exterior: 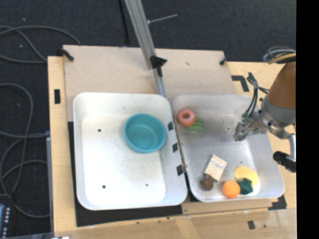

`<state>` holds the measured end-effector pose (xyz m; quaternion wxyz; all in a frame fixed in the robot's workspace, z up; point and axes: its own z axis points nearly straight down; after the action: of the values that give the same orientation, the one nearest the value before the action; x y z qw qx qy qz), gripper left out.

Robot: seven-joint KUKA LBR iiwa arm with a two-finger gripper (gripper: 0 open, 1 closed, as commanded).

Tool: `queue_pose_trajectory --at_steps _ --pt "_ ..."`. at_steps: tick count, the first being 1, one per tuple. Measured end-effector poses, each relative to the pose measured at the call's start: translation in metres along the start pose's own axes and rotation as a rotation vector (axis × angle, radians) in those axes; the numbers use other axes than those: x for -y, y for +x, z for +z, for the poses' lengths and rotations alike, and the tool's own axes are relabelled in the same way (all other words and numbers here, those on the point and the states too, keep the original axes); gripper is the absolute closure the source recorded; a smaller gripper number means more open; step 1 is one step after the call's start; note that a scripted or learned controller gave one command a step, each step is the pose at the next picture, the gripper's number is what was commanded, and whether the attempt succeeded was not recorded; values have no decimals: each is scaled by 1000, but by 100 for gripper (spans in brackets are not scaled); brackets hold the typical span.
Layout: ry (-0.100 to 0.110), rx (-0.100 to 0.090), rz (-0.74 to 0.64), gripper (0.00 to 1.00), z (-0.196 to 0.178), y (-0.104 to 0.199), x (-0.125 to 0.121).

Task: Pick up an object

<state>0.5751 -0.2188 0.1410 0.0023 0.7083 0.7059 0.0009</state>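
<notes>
The arm's end effector (241,132) hangs over bare floor at the upper right of the right-hand bin (219,106); whether it is open cannot be told, and nothing shows in its grasp. The candidates lie well apart from it: a pink doughnut (186,117) far left, an orange (231,188) and patterned box (216,167) below. A descent here would likely close on nothing.
</notes>
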Motion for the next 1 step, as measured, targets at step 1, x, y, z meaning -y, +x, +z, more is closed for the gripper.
queue_pose_trajectory --at_steps 1 --pt "-4 1 -6 100 -65 -1 -2"
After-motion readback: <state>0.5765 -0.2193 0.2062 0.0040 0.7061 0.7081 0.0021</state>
